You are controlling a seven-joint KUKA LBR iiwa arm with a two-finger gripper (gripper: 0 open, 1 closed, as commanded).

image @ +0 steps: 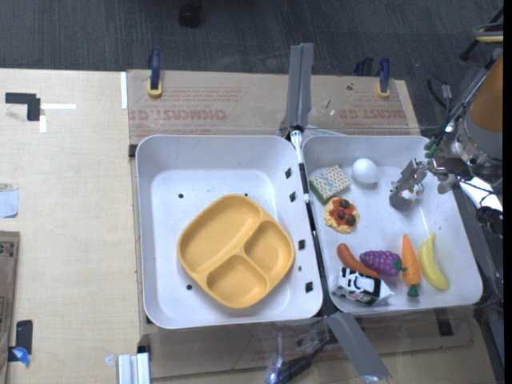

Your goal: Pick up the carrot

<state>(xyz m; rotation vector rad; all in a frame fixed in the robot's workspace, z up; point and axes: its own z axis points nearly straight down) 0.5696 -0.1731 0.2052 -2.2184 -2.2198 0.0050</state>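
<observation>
The carrot [410, 262], orange with a green stem end, lies near the front of the right bin [448, 294], between purple grapes [382, 262] and a yellow banana [433, 264]. My gripper [406, 189] hangs over the right bin's far right part, well behind the carrot. Its fingers look slightly apart with nothing between them.
The right bin also holds a white ball [365, 170], a green-and-white sandwich piece [330, 182], a small pizza [342, 214], a red sausage [349, 257] and a black-and-white carton [359, 287]. A yellow divided plate [235, 250] sits in the left bin [160, 214].
</observation>
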